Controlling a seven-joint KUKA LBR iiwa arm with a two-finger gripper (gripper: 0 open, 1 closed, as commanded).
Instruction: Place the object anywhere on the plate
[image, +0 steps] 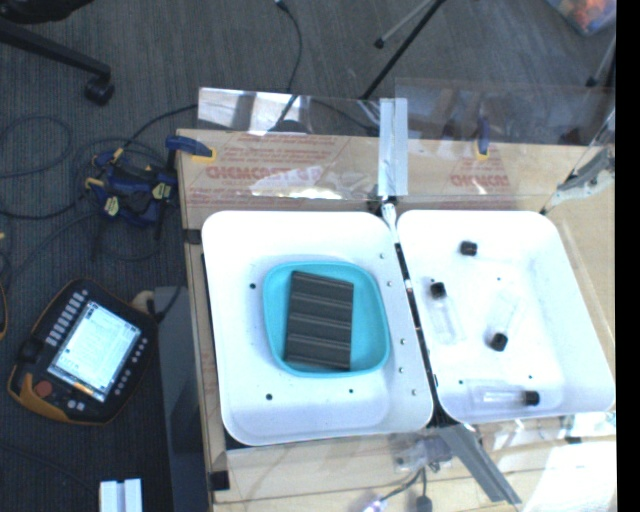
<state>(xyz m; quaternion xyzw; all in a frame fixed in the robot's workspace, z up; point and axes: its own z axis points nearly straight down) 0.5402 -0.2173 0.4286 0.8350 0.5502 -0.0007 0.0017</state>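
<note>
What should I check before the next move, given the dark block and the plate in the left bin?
1. Dark ribbed block lies on the blue plate: ok.
2. Block sits within the plate's rim, roughly centred: ok.
3. Plate rests flat inside the left bin: ok.
4. Clear tubes with black caps lie scattered in the right bin, apart from the plate: ok.
5. Gripper state: cannot tell.
</note>
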